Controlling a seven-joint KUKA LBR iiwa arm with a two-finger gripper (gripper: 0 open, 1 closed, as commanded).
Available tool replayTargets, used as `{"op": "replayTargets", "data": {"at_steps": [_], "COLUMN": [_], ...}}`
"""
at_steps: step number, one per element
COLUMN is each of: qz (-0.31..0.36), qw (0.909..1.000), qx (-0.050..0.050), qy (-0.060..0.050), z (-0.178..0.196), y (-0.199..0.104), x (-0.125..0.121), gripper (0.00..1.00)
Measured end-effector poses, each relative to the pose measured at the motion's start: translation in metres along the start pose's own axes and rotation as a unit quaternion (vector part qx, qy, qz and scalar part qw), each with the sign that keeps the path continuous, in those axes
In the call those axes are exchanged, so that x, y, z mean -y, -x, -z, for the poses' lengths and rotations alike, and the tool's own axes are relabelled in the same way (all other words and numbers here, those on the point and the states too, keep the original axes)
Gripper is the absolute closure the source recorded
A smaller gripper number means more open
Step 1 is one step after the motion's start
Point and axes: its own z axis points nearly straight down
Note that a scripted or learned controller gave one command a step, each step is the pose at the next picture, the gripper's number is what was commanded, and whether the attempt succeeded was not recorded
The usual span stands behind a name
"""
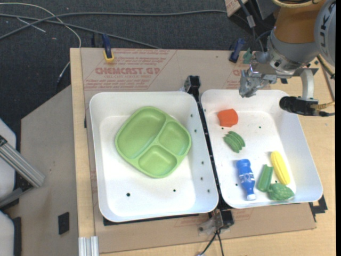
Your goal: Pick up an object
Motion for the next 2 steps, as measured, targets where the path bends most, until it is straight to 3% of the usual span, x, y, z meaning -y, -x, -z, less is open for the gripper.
{"op": "replayTargets", "data": {"at_steps": [2], "qz": [0.001], "qw": [1.0000], "qx": [-0.001], "qy": [0.000], "z": [0.000], "y": [-0.101], "x": [0.053], "gripper": [1.00]}}
